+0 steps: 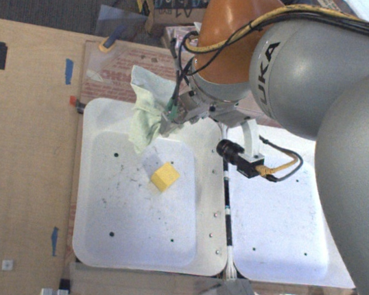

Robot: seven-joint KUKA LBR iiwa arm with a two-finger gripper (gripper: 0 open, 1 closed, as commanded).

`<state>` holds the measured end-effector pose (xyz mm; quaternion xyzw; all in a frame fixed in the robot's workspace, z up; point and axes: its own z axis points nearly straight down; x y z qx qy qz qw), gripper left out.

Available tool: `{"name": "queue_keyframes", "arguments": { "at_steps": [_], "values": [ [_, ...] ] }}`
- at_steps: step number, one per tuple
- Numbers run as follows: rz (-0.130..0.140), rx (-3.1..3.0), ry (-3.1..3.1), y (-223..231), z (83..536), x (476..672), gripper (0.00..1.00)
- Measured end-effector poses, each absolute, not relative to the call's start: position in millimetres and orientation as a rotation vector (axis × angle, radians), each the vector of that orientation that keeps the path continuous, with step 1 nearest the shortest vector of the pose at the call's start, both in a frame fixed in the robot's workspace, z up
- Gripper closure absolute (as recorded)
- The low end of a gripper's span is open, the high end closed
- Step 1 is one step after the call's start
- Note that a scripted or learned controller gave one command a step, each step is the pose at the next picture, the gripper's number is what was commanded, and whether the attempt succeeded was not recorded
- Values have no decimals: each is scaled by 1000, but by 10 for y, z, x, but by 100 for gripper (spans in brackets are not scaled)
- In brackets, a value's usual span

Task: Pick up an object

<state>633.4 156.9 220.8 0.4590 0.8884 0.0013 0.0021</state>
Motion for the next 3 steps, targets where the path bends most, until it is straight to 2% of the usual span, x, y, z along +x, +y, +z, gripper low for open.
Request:
{"name": "queue_keyframes", "arguments": {
  "at_steps": [1,2,3],
  "values": [
    [6,842,3020,1826,2175,6468,100],
    [0,1151,2924,1629,1805,6446,100],
    [3,1672,2656,1863,2712,6401,100]
  ]
}}
